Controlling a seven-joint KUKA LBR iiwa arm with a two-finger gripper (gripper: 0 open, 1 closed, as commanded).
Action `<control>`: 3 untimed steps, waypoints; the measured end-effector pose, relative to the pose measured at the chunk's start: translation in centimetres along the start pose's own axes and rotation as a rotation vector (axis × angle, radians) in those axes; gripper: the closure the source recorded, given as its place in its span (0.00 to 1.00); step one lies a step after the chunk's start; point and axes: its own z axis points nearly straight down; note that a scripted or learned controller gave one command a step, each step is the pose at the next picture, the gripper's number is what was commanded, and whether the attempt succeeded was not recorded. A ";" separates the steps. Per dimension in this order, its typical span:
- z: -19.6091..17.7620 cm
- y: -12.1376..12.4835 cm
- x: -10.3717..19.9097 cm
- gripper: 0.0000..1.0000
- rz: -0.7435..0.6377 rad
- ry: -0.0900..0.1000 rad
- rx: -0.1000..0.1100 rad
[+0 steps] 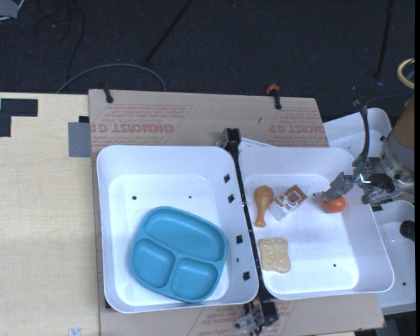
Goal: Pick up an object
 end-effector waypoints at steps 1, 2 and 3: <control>-0.7 0.2 0.0 0.00 -0.003 -0.003 -0.013; 5.6 0.1 -0.5 0.00 -0.002 0.000 -0.006; 10.9 -0.6 -1.2 0.00 -0.002 0.000 -0.006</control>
